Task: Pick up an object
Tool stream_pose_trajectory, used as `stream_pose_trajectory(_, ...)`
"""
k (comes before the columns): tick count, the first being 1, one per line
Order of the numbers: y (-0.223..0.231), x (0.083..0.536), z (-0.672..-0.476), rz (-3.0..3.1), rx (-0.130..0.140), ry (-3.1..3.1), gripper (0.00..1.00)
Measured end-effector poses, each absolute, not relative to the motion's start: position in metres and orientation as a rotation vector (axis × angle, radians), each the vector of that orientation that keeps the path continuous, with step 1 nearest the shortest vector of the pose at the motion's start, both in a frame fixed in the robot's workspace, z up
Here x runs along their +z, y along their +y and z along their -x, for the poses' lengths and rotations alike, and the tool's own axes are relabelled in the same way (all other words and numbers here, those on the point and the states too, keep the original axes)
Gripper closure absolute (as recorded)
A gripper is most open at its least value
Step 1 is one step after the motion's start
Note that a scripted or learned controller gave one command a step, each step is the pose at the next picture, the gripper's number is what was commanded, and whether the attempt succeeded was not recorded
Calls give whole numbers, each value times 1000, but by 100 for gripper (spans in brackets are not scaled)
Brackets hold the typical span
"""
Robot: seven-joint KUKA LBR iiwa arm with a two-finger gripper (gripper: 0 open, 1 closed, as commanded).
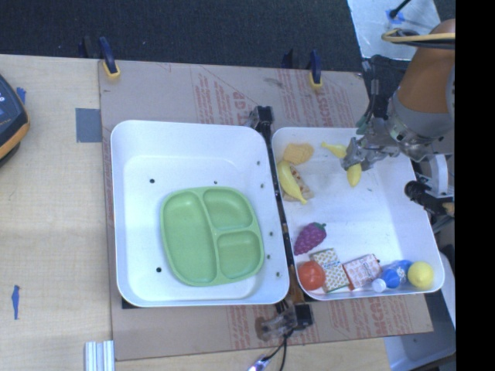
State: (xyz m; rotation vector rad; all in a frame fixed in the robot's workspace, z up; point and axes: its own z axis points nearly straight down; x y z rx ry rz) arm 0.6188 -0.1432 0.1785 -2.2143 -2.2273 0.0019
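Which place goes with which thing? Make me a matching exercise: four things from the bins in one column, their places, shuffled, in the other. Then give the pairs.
Things:
1. green divided plate
2. purple grapes
3. yellow ball
4. red tomato

Places:
A. near right corner of the right bin
B. near left corner of the right bin
C. middle of the left bin
D. by the right bin's left wall, just beyond the tomato

Pairs: 1-C, 2-D, 3-A, 4-B
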Motion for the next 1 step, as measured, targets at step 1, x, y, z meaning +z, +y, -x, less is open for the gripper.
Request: stream_pose_trajectory(1, -58, 196, -616, 2211, 4, -2227, 100)
